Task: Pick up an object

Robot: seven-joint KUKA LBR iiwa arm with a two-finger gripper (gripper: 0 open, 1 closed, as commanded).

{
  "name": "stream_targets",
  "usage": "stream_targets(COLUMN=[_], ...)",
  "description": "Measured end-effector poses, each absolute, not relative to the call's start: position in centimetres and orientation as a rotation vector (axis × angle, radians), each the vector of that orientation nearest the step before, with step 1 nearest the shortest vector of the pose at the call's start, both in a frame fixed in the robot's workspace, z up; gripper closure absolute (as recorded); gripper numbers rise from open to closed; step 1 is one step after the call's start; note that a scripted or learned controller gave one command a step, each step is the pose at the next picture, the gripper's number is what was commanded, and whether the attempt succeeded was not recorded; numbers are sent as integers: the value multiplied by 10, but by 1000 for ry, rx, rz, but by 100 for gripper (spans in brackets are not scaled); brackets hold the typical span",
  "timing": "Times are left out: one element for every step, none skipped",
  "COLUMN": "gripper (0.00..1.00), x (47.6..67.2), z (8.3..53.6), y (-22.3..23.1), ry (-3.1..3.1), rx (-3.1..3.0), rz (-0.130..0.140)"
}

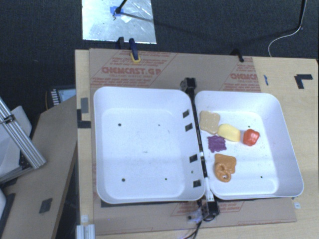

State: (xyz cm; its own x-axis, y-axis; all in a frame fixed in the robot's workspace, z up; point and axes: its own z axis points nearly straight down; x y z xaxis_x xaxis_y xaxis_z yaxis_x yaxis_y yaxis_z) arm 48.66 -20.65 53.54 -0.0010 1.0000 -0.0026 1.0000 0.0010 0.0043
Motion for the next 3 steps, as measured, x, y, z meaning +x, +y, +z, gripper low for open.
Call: stream_targets(gripper=[100, 100, 100], x=[487, 487, 486], z=[535, 535, 535], y=[-206, -121, -145], ry=[2223, 2233, 2219], rx=[2214, 2207, 2218], rz=[2, 5, 2])
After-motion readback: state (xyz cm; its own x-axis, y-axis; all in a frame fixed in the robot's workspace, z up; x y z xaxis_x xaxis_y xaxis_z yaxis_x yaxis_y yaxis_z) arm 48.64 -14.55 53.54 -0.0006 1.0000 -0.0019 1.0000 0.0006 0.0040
